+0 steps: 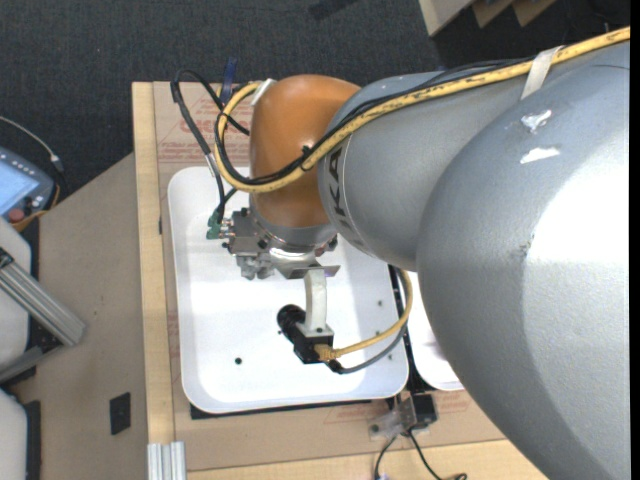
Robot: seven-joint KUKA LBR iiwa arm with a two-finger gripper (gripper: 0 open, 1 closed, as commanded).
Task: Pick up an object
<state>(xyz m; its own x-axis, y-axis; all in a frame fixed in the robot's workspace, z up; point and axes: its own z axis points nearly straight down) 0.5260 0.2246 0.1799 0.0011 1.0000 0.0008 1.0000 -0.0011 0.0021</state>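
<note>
My gripper [250,253] hangs low over the back half of the left white bin [200,298], seen from above under the orange wrist band [290,148]. The wrist hides what lies beneath the gripper, and no object shows in its hold. A tiny dark speck [238,360] lies on the bin floor toward the front left. A small green bit [214,228] shows at the gripper's left side; I cannot tell whether it belongs to the robot or lies in the bin.
The big grey arm [500,218] covers the right of the view and nearly all of the right bin [435,363]. The wooden bench [155,268] frames the left bin. Black and yellow cables [215,138] loop over the bin's back edge.
</note>
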